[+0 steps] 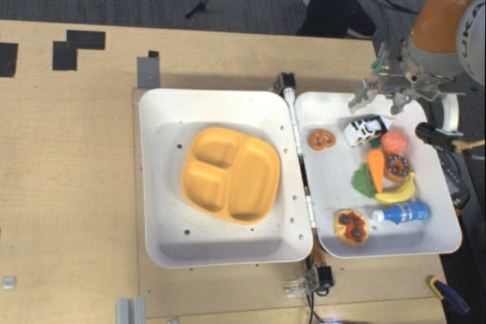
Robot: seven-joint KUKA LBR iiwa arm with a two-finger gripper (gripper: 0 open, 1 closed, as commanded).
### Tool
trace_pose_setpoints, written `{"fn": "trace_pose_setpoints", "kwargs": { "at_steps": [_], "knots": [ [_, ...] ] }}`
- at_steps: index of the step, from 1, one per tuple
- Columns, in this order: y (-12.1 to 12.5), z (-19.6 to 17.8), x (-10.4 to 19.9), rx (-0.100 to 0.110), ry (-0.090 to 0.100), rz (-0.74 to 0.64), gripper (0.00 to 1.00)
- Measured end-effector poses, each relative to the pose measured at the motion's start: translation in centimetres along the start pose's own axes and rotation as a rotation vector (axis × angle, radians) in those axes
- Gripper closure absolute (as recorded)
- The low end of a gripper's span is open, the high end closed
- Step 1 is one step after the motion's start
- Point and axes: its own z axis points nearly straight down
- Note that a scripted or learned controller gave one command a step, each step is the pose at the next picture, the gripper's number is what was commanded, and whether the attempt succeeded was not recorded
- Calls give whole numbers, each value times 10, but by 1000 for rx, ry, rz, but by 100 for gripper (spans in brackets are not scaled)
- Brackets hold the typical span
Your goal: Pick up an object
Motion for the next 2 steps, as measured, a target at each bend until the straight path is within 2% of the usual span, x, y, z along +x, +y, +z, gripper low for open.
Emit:
{"fn": "trace_pose_setpoints", "kwargs": {
  "at_steps": [1, 2],
  "knots": [
    [-2, 89, -22, -21, -9, 19, 0],
    [-3, 91, -23, -20, -13, -299, 0]
  ]
}}
